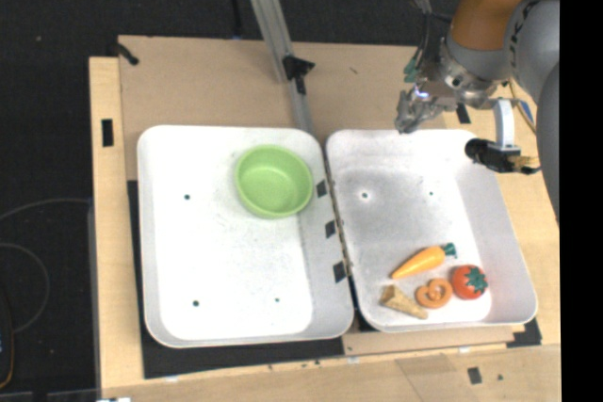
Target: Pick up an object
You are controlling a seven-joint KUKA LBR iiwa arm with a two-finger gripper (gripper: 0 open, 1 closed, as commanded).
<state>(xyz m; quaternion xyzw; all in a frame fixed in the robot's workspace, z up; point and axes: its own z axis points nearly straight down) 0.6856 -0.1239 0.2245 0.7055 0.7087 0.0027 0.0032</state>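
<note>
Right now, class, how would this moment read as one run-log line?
phase: approach | tool: above right bin far rim | carrot, tomato: right bin near corner | green bowl: left bin

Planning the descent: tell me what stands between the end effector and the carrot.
Nothing visible does. The end effector hangs over the right bin's far rim; bare bin floor lies between it and the carrot near the front corner.

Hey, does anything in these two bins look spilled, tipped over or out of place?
Nothing stands out. The green bowl sits upright in the left bin. The carrot, tomato and two small pieces beside them lie together in the right bin's near corner.
</note>
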